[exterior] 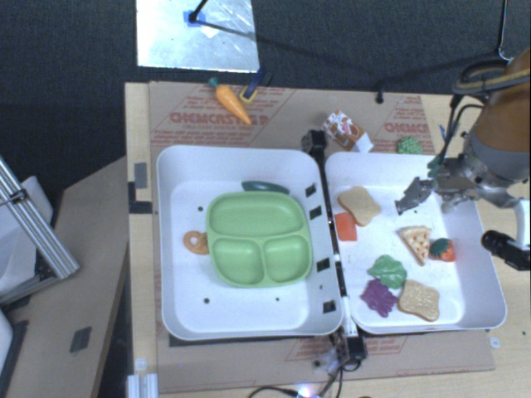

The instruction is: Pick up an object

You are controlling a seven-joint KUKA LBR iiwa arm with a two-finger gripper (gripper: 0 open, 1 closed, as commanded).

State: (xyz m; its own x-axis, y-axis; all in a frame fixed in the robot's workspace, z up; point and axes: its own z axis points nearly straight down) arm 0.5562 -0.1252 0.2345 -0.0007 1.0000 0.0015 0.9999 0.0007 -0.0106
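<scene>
While the pincer (412, 196) hangs open and empty over the right bin (473, 222), just above the pizza slice (415, 242) and beside the bread slice (358, 205), a descent between those 2 flat toys could close on nothing

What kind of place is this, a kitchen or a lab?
Most likely a robotics lab bench, not a kitchen: a robot arm reaches over two white bins, and the food, like the pizza slice, looks like toys.
</scene>
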